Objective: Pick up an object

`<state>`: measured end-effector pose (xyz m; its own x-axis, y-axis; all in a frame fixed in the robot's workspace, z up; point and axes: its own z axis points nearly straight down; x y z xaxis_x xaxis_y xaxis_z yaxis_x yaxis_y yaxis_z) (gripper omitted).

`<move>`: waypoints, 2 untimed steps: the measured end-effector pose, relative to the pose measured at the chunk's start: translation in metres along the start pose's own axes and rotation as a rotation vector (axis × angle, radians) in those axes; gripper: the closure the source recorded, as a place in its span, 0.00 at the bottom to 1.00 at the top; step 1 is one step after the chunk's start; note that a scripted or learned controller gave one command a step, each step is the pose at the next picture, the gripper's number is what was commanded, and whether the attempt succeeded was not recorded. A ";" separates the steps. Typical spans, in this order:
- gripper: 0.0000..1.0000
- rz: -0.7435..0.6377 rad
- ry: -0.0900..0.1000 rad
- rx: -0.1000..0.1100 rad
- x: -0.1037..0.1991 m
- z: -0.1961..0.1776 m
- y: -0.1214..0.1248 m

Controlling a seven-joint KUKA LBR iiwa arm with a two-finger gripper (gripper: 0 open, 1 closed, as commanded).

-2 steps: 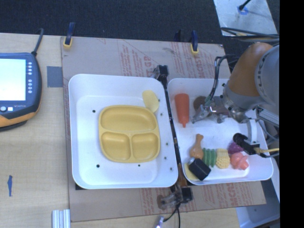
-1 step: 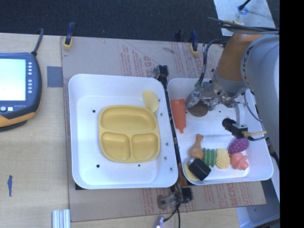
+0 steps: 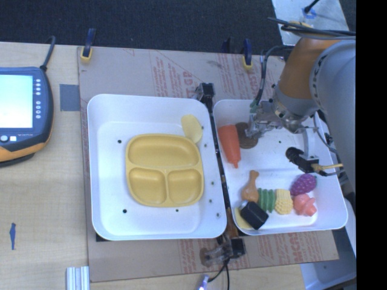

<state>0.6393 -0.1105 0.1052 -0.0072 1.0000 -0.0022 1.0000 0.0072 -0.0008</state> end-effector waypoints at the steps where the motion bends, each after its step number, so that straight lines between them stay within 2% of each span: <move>1: 0.00 -0.001 -0.002 0.001 -0.001 0.000 0.000; 2: 1.00 -0.004 -0.001 0.002 -0.001 -0.010 0.000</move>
<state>0.6393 -0.1114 0.1156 -0.0115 0.9999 -0.0034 0.9999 0.0115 -0.0023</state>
